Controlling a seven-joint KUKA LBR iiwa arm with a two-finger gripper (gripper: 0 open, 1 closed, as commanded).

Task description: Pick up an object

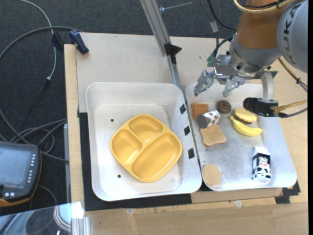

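Fingers [216, 84] spread open, holding nothing, hover over the right bin's [288, 165] far edge. Nearest targets, the brown block [198, 109] and chocolate donut [224, 106], crowd the toast slice [212, 136]; any descent risks nudging neighbours and closing on nothing.

A robotics lab is indicated. Toy food is laid out in a white bin [288, 165] just below the gripper [217, 86]; an aluminium mast [155, 21] is mounted to its left, and a teach pendant [17, 173] with loose cables [29, 23] is seen far left on dark carpet.
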